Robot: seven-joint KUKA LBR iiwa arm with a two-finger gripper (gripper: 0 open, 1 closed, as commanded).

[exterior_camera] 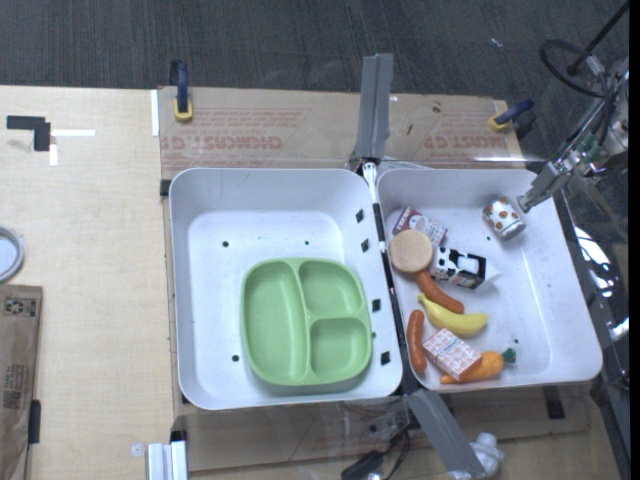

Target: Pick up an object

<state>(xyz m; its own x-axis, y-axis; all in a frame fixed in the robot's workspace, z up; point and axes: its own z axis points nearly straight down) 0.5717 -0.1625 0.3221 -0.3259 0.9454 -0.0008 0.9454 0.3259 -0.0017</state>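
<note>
Two white bins [190, 268]: the grey gripper [527, 196], grip unreadable, hangs beside a small red-patterned white cup [503, 218] in the right bin. Approach stage; next it must descend squarely.

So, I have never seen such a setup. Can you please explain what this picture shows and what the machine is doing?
One camera looks down at a slant on a bench with two white bins. The left bin contains a green divided plate. The right bin contains toy food: a banana, a carrot, two sausages, a round bun, some small boxes, and a strawberry-patterned cup. The machine is a robot arm reaching in from the right. Its tool sits just beside the cup. I cannot see it holding anything yet.
</note>
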